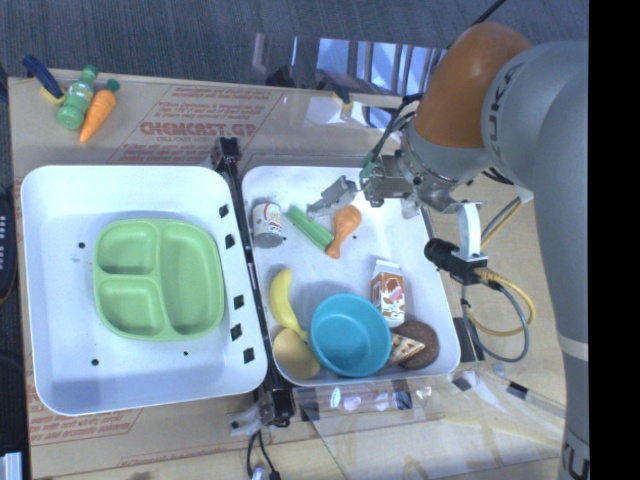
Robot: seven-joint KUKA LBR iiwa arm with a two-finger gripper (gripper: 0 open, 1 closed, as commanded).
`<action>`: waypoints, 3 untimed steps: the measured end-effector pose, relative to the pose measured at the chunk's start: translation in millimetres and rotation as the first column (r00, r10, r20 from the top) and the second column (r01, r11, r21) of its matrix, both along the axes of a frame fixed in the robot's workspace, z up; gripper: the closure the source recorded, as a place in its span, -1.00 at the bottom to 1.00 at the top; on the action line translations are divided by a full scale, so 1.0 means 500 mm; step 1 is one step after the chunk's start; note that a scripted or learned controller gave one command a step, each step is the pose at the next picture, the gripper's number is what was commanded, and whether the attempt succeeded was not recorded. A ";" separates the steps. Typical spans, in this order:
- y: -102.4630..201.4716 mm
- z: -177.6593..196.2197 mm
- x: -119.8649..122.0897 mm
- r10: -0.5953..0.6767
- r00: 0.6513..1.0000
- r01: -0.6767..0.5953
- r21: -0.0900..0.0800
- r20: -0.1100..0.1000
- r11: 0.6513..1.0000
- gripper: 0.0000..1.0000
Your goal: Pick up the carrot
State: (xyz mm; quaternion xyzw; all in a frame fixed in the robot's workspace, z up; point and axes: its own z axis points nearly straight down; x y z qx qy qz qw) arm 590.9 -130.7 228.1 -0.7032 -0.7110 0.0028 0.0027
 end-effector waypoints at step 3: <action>0.112 -0.067 0.072 -0.494 0.869 0.494 -0.001 0.005 0.869 1.00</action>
